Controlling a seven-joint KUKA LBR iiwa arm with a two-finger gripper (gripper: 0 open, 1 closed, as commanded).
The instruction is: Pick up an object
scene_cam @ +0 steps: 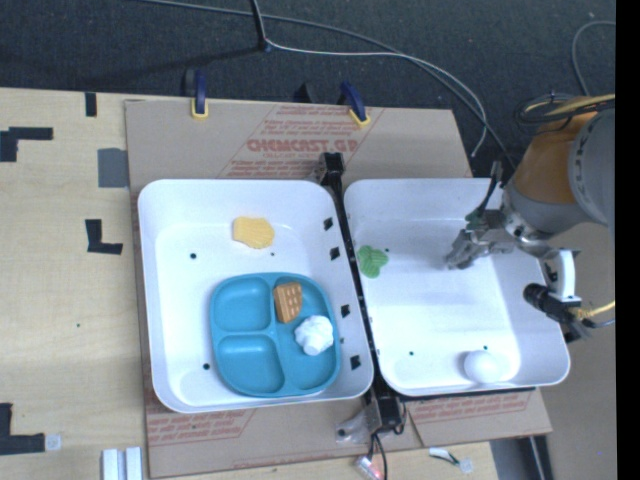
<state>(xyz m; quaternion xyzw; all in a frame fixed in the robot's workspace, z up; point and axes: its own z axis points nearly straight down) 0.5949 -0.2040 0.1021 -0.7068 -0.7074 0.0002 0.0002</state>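
My gripper [459, 257] hangs over the middle of the right bin [440, 200], its fingers pointing left with nothing between them. A small green object [372, 261] lies at the right bin's left edge, well left of the gripper. A white ball [487, 365] rests near the right bin's front rim. In the left bin [160, 218], a yellow piece [254, 232] lies on the floor. A blue divided tray [270, 335] holds a tan waffle-like piece [288, 301] and a white lump [314, 335].
The two bins meet at a black divider [345, 258]. Cardboard [280, 138] lies under the bins, held by blue and yellow clamps [199, 95] at the back. A cable [380, 53] runs across the dark floor behind.
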